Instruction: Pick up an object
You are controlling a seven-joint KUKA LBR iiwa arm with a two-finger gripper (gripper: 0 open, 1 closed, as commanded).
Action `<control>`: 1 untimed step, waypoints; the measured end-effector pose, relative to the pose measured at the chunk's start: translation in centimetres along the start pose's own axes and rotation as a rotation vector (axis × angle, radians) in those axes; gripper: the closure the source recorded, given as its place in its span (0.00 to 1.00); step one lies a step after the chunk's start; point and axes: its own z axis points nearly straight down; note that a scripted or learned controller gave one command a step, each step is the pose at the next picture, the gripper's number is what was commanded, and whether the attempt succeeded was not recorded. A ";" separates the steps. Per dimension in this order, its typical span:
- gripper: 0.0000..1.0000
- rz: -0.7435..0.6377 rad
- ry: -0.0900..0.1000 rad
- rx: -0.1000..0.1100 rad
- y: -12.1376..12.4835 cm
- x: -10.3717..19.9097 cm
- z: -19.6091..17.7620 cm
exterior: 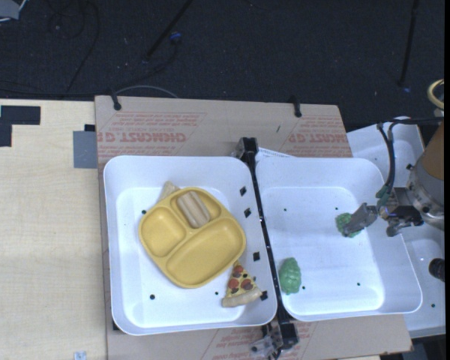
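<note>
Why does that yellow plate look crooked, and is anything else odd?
The yellow plastic divided plate sits turned at an angle in the left white bin, covering part of a tan piece at its upper edge. The toy pizza slice lies near the divider. Nothing looks spilled or broken.

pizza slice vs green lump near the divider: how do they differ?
The pizza slice lies in the left bin; the green lump lies in the right bin.
The pizza slice is a flat tan wedge with red toppings; the green lump is rounded and plain green.
The pizza slice lies just off the yellow divided plate; the green lump sits alone.
Both lie close to the divider, untouched by the claw.
</note>
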 end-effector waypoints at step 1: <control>0.00 -0.002 -0.003 -0.012 0.2 0.0 -0.6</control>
